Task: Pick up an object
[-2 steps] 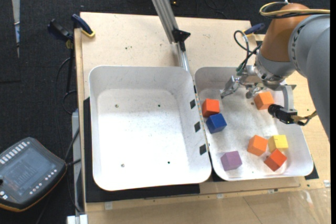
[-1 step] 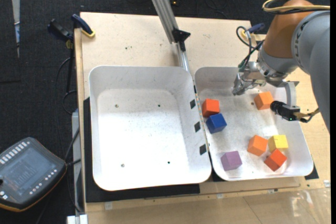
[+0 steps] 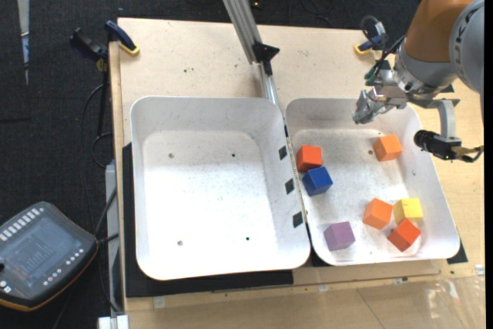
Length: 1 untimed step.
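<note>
Gripper [image 3: 365, 113] hangs over the far edge of the right bin [image 3: 431, 189], near its far right corner. From where I stand its tip is a small grey blur; cannot tell how it is set, and nothing is visibly carried by it.

All candidates lie in the right bin:
- orange cube [image 3: 387, 147] toward the far right side, closest to the gripper but apart from it
- red-orange cube [image 3: 310, 157] by the left wall, with the blue cube [image 3: 317, 180] touching it on the near side
- purple cube [image 3: 339, 235] at the near edge
- a cluster in the near right corner: another orange cube [image 3: 377, 213], yellow cube [image 3: 410, 208], red cube [image 3: 404, 234], packed just beside one another

Left bin [image 3: 154, 119] holds no cubes.

Judgement: the pick is not yet made. Every cube rests on the bin floor. Approach, descent, closing and lift all remain. The lone orange cube looks the easiest target, standing clear of its neighbours.
</note>
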Tool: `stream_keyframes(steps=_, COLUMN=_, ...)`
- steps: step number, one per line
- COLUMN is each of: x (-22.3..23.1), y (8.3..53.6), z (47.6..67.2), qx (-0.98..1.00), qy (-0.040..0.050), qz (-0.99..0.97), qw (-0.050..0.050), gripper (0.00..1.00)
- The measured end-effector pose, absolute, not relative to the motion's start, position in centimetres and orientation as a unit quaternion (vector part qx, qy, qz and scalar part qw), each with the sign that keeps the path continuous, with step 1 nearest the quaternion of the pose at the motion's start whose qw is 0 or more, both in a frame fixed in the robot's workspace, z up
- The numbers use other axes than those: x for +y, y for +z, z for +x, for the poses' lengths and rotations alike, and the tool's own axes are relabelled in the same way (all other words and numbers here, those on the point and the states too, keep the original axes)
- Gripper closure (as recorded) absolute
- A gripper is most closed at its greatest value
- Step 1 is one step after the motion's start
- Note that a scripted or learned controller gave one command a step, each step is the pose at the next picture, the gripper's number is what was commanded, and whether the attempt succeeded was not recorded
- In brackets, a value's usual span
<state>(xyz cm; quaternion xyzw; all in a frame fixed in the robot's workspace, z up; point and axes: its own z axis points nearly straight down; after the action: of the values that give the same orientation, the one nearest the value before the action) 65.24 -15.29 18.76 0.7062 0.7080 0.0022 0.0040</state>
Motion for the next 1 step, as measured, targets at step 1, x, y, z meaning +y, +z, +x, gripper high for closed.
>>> stream_keyframes(steps=1, x=-15.3, y=21.79, z=65.36, qx=0.708, qy=0.0014, qz=0.706, qw=0.003, gripper=1.0)
